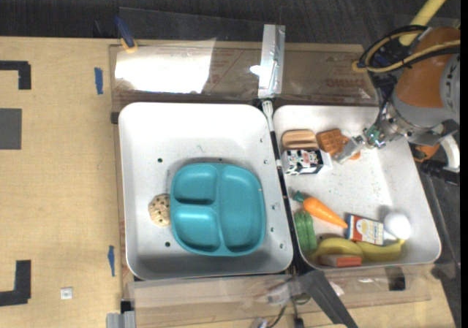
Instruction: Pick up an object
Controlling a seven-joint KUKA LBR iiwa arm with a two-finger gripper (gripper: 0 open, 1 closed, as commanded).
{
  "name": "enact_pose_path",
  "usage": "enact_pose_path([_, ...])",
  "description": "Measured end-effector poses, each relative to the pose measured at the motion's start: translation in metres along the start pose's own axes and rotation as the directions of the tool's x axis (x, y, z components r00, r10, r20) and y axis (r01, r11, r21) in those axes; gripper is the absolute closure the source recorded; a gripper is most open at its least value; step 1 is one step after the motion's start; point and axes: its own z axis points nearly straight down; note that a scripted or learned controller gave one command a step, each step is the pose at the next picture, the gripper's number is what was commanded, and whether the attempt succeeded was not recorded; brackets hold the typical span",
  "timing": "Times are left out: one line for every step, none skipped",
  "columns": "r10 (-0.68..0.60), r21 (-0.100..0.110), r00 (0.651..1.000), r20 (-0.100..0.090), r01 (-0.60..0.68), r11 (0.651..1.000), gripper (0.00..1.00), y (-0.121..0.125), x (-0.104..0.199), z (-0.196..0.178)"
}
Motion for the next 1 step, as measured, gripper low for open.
enact_pose_path([0.174,0.001,0.985,-0.001,-0.174,0.985,0.00,0.0381,0.0173,0.0004])
